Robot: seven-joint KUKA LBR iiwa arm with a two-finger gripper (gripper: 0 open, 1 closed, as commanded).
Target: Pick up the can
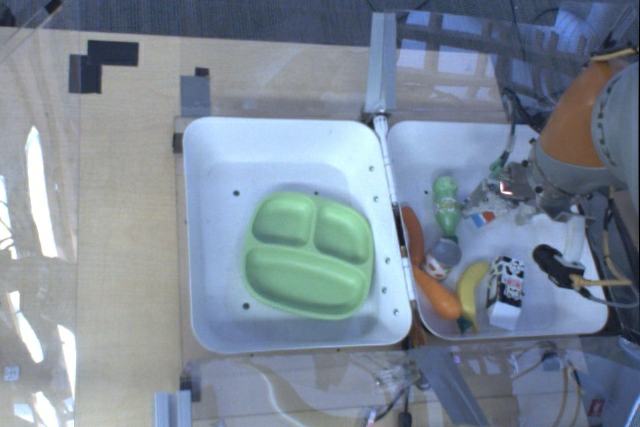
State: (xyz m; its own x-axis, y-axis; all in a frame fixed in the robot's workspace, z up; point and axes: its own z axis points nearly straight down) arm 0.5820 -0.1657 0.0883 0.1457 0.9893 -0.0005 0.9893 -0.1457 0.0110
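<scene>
The can (441,256) is small, with a grey top and a red and white label. It stands in the right bin (560,315) near the left wall, between a green bottle (446,200) and a carrot (432,287). My gripper (508,186) hangs over the back right part of that bin, up and to the right of the can and well apart from it. A small white, blue and red object (481,215) lies just left of the gripper.
A banana (471,291) and a cow-patterned carton (507,291) lie at the front of the right bin. The left bin (210,215) holds a green divided plate (308,255). A metal rail (395,215) separates the bins.
</scene>
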